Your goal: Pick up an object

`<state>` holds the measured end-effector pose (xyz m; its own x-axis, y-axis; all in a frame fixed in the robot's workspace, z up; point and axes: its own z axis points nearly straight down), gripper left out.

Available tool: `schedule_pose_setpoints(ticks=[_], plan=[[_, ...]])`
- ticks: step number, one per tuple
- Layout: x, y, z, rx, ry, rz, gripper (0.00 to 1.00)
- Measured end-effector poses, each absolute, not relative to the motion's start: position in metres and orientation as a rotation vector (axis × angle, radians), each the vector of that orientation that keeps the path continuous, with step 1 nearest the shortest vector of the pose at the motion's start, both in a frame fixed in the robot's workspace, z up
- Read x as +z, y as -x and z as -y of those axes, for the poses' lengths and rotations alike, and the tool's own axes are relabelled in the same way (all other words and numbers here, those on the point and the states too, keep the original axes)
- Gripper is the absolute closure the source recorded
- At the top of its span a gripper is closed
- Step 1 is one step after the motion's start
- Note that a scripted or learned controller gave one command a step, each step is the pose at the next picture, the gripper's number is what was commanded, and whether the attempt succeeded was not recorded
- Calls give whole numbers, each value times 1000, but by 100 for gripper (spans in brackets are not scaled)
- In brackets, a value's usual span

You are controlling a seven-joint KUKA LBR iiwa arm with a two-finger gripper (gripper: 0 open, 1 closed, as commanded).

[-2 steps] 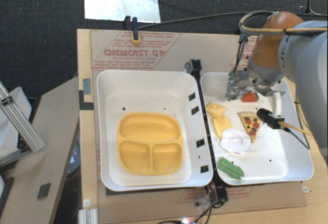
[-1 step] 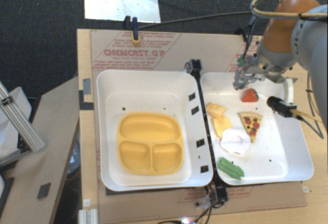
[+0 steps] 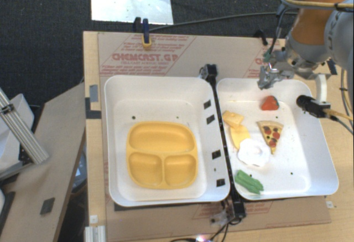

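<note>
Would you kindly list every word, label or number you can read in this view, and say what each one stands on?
"CHEMCAST": red print on the brown protective sheet behind the left bin.
A smaller red line beneath it: too blurred to read.
Partial red print near the gripper, at the sheet's right: unreadable.

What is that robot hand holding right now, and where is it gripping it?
Nothing that can be seen. The gripper hangs above the far edge of the right bin, with no object between its fingers. The red toy lies just below it, untouched.
</note>
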<state>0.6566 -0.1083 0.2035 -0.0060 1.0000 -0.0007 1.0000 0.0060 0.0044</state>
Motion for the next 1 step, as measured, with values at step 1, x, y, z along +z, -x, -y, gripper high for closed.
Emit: schedule_pose_setpoints(ticks=[1], plan=[[199,-654,54,1,-2212,-2231,100]])
